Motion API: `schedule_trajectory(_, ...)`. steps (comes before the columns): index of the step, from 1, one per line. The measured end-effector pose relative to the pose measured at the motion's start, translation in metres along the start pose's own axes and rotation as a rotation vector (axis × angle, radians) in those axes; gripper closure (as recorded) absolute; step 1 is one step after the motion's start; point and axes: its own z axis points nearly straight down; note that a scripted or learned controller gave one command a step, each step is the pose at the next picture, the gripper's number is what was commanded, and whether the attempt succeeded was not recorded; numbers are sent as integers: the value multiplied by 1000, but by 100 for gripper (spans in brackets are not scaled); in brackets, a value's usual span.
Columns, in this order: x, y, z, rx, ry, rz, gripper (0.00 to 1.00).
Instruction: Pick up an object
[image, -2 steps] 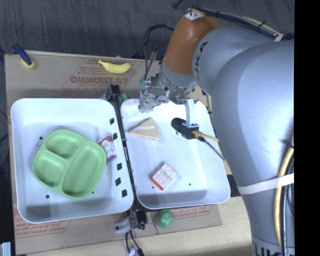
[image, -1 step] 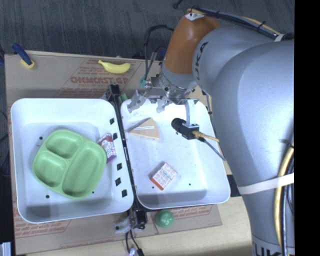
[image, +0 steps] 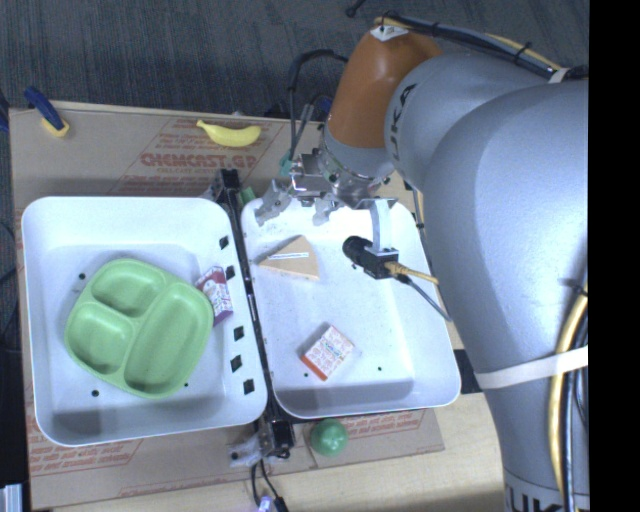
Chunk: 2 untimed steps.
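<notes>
My gripper hovers over the far left part of the right bin, open, with nothing between its fingers. Just in front of it a tan wedge-shaped block lies flat on the bin floor, apart from the fingertips. Nearer the front of the same bin sits a small orange and white box. The left bin holds a green divided plate and a small dark red packet beside the plate's right edge.
A yellow banana lies on the cardboard behind the bins. In front of the right bin rests a green ball. A blue clip is at the far left corner. The arm's bulk fills the right side.
</notes>
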Motion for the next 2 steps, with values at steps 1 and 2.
schedule_trajectory(1, 0, 0, 0, 0, 0, 0, 0)
schedule_trajectory(2, 0, 0, 0, 0, 0, 0, 0)
